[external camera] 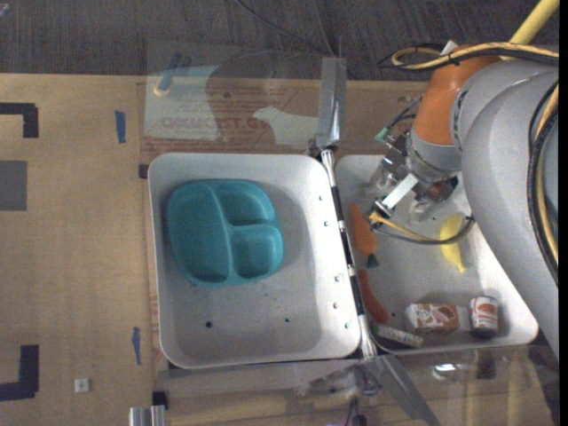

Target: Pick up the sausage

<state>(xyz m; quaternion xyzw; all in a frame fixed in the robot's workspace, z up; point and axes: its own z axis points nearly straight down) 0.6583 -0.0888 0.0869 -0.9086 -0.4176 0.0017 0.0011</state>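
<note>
Camera view: pick not yet done, as we judge it. The sausage (372, 295), a slim reddish-brown link, lies along the left wall of the right bin (510, 337), near its front-left corner, untouched. The claw (397, 204) hovers toward the bin's back; we cannot tell its state. Approach, grasp and lift remain.

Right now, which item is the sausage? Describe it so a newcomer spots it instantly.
Look in the right bin, along its left wall beside the divider between the two bins. The sausage is the thin reddish-brown stick lying lengthwise there, just below the carrot. The carrot is brighter orange with a green tip; the sausage is darker and plain-ended.
</note>
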